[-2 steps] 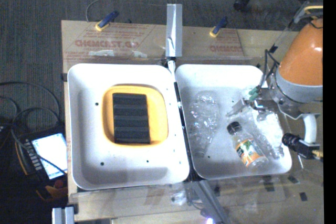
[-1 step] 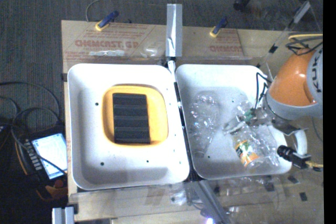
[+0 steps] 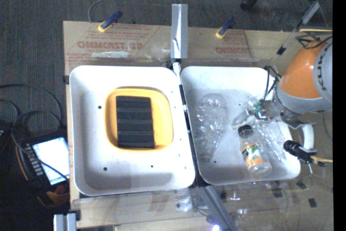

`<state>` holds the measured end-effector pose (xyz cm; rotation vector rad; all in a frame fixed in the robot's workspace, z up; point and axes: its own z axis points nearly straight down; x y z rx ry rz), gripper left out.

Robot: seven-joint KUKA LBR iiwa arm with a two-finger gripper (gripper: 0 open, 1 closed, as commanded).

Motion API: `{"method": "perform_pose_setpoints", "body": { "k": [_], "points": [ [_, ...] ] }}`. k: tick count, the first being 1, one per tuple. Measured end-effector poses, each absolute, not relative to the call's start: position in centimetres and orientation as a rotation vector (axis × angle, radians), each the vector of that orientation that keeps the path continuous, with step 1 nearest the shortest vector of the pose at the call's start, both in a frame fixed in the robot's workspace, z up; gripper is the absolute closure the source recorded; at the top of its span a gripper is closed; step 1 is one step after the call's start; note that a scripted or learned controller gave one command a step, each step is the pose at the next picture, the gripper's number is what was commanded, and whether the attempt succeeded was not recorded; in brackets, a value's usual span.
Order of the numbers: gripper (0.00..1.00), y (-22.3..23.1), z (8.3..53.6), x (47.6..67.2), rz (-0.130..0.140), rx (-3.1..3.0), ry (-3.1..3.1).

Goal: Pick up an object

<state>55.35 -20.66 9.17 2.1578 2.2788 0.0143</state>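
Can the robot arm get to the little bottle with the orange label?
Probably yes. The arm already hangs over the right bin, and the bottle lies in that same bin, near its front edge, with nothing on top of it. Another clear bottle lies off to the side, apart from it.

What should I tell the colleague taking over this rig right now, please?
Gripper: low over the right bin, near its right side; finger state unclear, nothing seen held.
Right bin: clear plastic bottle, a smaller bottle with an orange label and a black cap.
Left bin: yellow tray with a black insert.
Done: no pick visible yet.
Left: grasp and lift one object.
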Motion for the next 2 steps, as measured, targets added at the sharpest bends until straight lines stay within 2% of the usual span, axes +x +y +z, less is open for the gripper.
{"method": "perform_pose_setpoints", "body": {
  "k": [1,2],
  "points": [
    [1.0,-20.6,10.0,55.4,0.016,2.155,2.28],
    [1.0,-13.8,24.7,57.3,0.001,1.922,2.484]
  ]
}}
